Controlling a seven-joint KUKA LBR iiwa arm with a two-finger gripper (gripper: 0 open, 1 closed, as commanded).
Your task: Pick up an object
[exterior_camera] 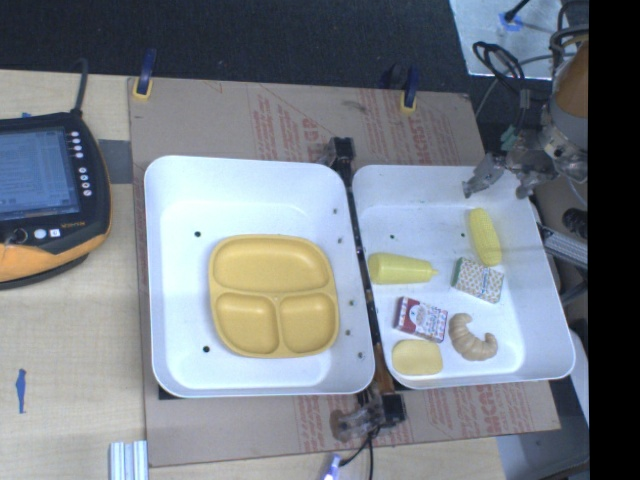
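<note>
Two shallow white bins are set side by side on a sheet of cardboard (pixel 250 118). The left bin (pixel 180 198) is taken up by a yellow divided tray (pixel 272 294) with three compartments, laid flat near the middle. All the small stuff is found in the right bin (pixel 420 193): a corn cob (pixel 485 235) near the far right side, a yellow wedge-shaped piece (pixel 400 267) close to the left wall, a small green and white packet (pixel 480 280) just below the corn, a red and white carton (pixel 420 319) below the wedge, a croissant (pixel 472 336) just to the right of the carton, and a pale yellow rounded piece (pixel 417 357) by the near wall. The gripper (pixel 498 176) is seen up at the far right corner of the right bin, above the corn and apart from it, with its two fingers spread fairly wide and nothing held between them. A tablet-style pendant (pixel 45 193) with an orange underside is parked on the bench off to the left, well apart from the bins.
</note>
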